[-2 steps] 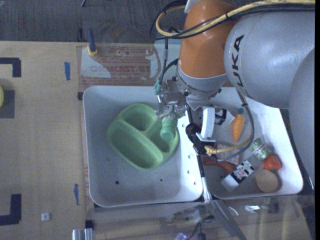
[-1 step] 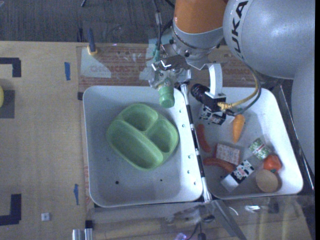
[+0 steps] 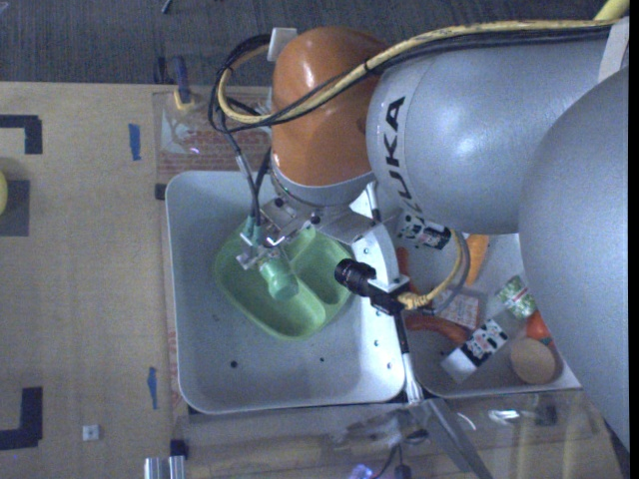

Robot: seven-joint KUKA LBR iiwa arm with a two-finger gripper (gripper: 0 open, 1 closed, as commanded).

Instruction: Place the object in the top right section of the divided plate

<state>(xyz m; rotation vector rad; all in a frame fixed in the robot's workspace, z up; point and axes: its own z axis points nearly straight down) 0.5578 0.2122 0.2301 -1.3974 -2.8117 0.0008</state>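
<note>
1. The gripper (image 3: 262,252) hangs low over the green divided plate (image 3: 300,312), which lies in the left bin (image 3: 200,347) toward that bin's right wall. A green, rounded object (image 3: 281,279) sits just below the fingertips, over one of the plate's sections; I cannot tell whether the fingers are clenched on it or have let go, since the wrist and orange band (image 3: 319,108) hide most of them.

2. The object is nearly the plate's own colour — so its outline is hard to read, and it may be resting in the section or only hovering above it.

3. Risk one: if the piece is not truly pinched, any lift or shift of the arm would leave it where it lies, possibly in the wrong section.

4. Risk two: a release on a divider ridge could let the rounded piece roll into a neighbouring section or over the plate's rim into the bin.

5. Risk three: the fingertips are close to the plate; a low sideways move could nudge it toward the bin's wall and change which section counts as top right.

6. The right bin (image 3: 559,382) holds a clutter of small items (image 3: 484,342) near the shared wall — well apart from the plate, no likely trouble.
</note>
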